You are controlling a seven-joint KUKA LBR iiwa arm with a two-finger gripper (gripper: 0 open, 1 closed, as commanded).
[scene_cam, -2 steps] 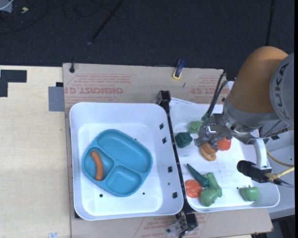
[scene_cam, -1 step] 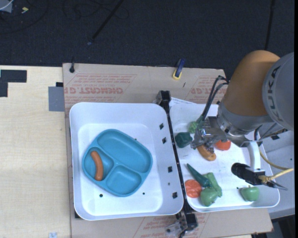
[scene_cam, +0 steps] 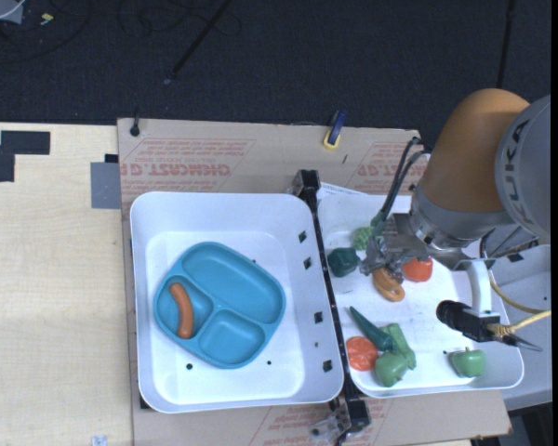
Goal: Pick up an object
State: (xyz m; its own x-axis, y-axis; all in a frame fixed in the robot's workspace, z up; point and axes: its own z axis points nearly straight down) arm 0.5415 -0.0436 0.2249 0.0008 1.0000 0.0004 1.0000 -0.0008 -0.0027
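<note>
Where the arm (scene_cam: 479, 161) reaches in from the right, the gripper (scene_cam: 385, 260) sits low over the upper half of the right bin (scene_cam: 502, 379); whether the claw is open or closed cannot be told from this angle, and no item is seen held in it.

Candidate items for pickup all lie in the right bin; closest to the gripper are an orange-tan piece (scene_cam: 390, 288) just below it, a red piece (scene_cam: 418, 270) just to its right, a dark green piece (scene_cam: 342, 262) to its left near the bin's left wall, and a pale green leafy piece (scene_cam: 364, 238) above that.

Lower in the same bin lie a red tomato (scene_cam: 360, 351), a green pepper (scene_cam: 391, 368) touching it on the right, and a long dark teal piece (scene_cam: 368, 327) slanting across both; a green apple (scene_cam: 467, 363) rests apart near the lower right corner.

The left bin (scene_cam: 158, 360) holds a blue divided plate (scene_cam: 246, 291); an orange sausage (scene_cam: 181, 308) lies in the plate's left compartment.
</note>
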